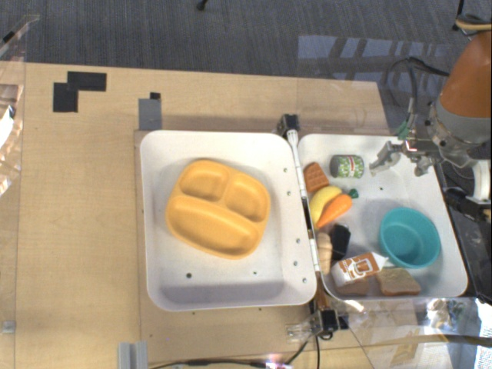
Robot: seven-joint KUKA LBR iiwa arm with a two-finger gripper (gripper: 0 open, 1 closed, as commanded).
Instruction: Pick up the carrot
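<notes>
The orange carrot (335, 209) with a green tip lies slanted in the right bin (453, 271), against its left wall, touching a yellow banana-like piece (323, 200). My gripper (403, 157) hovers over the bin's upper right part, well to the right of and above the carrot. Its two fingers stand apart with nothing between them.
In the right bin lie a green can (347, 166), a brown bread-like piece (315, 177), a teal bowl (409, 237), a black block (340, 241), a brown carton (358, 267) and a brown slab (397, 282). The left bin (161, 283) holds a yellow divided plate (218, 207).
</notes>
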